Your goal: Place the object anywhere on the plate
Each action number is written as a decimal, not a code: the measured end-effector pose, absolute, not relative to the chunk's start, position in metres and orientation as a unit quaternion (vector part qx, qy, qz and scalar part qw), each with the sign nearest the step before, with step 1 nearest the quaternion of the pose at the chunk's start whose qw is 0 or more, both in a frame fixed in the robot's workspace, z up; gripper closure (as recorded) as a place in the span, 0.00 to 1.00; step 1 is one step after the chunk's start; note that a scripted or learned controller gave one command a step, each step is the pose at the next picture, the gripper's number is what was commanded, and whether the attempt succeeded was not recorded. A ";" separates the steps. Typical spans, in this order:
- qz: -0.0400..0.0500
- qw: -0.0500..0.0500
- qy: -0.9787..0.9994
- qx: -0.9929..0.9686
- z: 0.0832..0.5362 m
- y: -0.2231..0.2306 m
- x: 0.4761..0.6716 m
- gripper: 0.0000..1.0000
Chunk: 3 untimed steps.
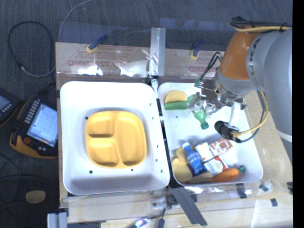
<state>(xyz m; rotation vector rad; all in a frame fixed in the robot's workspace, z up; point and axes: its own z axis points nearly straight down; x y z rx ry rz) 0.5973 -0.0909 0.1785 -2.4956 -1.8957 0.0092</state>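
Camera view: toys (pixel 205 161) crowd right bin (pixel 251 175).

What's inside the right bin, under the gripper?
Under the gripper, the right bin holds a green piece beside a yellow item; the arm covers whatever lies farther right.

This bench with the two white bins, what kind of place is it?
Probably a robotics lab test bench. The grey arm reaches over a bin of toy food, a yellow plate sits in the other, and a teach pendant lies on the floor.
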 end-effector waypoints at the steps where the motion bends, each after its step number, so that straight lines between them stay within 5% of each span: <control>1: 0.003 0.003 -0.733 -0.680 0.179 -0.012 0.586 1.00; 2: 0.003 0.003 -0.798 -0.603 0.182 0.085 0.554 1.00; 3: 0.003 0.003 -0.797 -0.603 0.182 0.085 0.554 0.00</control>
